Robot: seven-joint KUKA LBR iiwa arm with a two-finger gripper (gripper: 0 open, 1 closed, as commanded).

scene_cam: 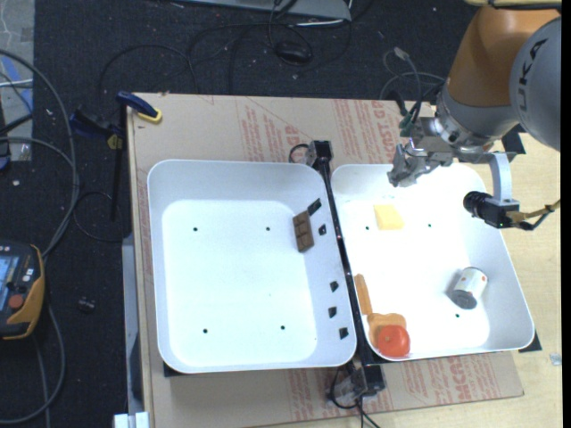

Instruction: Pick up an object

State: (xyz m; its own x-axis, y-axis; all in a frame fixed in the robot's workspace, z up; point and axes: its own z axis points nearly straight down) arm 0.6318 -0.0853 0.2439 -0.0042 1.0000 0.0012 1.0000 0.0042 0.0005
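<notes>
Hanging over the far edge of the right bin [500, 239], the gripper [403, 173] points down toward the floor of that bin, close above and just beyond the yellow block [388, 217]. Nothing lies between it and the bin that I can see, so it carries no load, but whether it is spread or pressed together I cannot tell: the tip is small, dark and seen end-on. Its place suggests a program lining up a descent on the block, the nearest piece.

Other candidates sit nearer the front of the same bin: a grey-white cylinder [467, 287] lying on its side toward the right wall, and a red ball [392, 339] in the front left corner, touching an orange stick [364, 297] that leans along the divider. A brown bar [303, 232] rests in the left bin [178, 194] against its right wall.

The arm [500, 52] is cut off by the frame's right side, so its reach is hard to judge.
</notes>
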